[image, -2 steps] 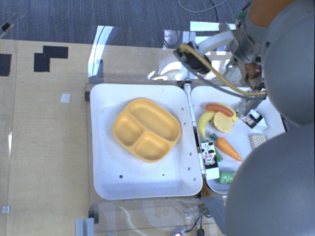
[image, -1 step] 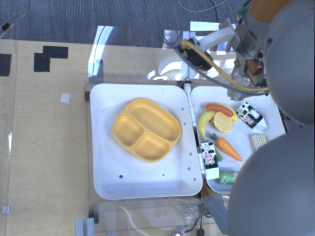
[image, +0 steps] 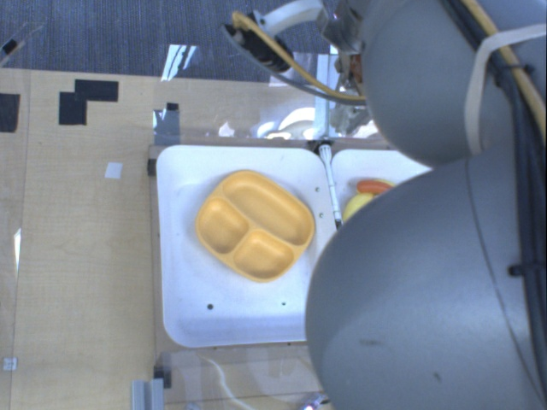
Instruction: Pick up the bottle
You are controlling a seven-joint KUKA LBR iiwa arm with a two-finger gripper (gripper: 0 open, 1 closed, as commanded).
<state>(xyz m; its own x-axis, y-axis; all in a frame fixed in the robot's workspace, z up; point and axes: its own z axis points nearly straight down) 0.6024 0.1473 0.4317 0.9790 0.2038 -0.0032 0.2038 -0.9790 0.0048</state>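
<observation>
From my remote station, I judge the pick as not yet completed: nothing in the camera view shows a bottle lifted or carried, so the grasp and lift are left to do. The arm [image: 427, 229] is the largest item in the frame; its grey body covers the right side from the upper right corner to the lower edge, with an orange band just visible at the top edge and yellow and black cables looping out toward the upper centre. It hangs above the right bin [image: 376, 165] and hides most of that bin. The left bin [image: 184, 314] lies open in the centre of the frame and holds a yellow divided plate [image: 255, 224] with three compartments, nothing in them. In the small uncovered strip of the right bin, just right of the divider between the bins, I see a yellowish object [image: 357, 203] with an orange-red object [image: 373, 185] above it; I cannot tell whether either is the bottle. I cannot tell the state of the pincer.
</observation>
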